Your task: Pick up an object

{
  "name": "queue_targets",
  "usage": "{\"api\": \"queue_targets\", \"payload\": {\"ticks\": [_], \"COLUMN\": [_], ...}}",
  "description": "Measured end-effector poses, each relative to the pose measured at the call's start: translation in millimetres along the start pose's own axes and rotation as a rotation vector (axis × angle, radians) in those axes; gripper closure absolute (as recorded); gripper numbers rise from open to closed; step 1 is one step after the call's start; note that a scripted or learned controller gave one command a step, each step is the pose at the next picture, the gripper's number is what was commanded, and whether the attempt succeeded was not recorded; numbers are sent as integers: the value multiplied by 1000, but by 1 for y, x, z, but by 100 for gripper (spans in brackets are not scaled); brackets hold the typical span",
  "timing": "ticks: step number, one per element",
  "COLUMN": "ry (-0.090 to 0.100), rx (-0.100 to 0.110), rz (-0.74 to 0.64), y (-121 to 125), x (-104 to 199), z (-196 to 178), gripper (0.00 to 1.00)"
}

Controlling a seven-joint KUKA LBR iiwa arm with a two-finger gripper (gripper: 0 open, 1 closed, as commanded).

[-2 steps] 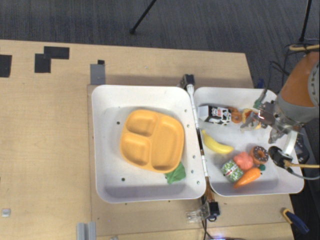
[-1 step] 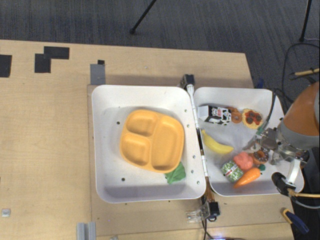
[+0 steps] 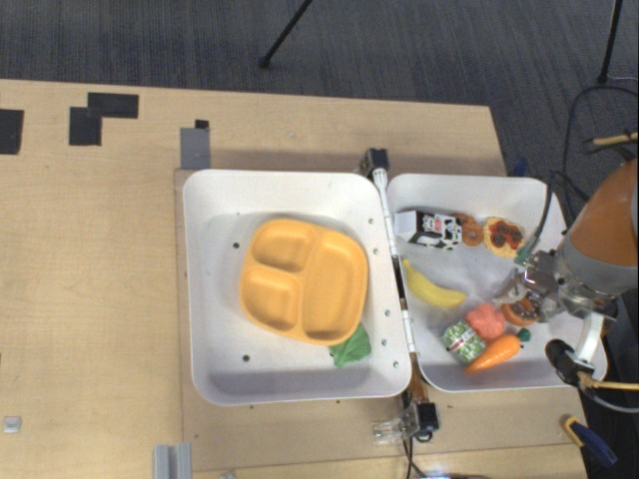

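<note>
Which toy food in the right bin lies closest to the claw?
The pink piece lies just left of the claw. The banana, carrot and milk carton lie farther away.

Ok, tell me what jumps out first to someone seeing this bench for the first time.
The big yellow-orange plastic plate with three compartments dominates the left white bin, with a small green leaf-shaped piece poking out from under its lower right edge. The right white bin holds a cluster of small toy foods, among them a yellow banana and an orange carrot. The grey arm's pincer reaches in at that bin's right side.
</note>
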State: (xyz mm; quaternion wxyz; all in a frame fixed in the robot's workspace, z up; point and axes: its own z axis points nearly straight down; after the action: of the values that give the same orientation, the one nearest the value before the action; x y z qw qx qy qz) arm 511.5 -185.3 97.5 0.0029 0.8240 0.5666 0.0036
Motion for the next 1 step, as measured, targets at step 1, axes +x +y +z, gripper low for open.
{"api": "queue_targets", "payload": {"ticks": [1], "ry": [-2], "rx": [7], "rz": [216], "y": [-7], "x": [59], "z": [-61], "gripper": [100]}}
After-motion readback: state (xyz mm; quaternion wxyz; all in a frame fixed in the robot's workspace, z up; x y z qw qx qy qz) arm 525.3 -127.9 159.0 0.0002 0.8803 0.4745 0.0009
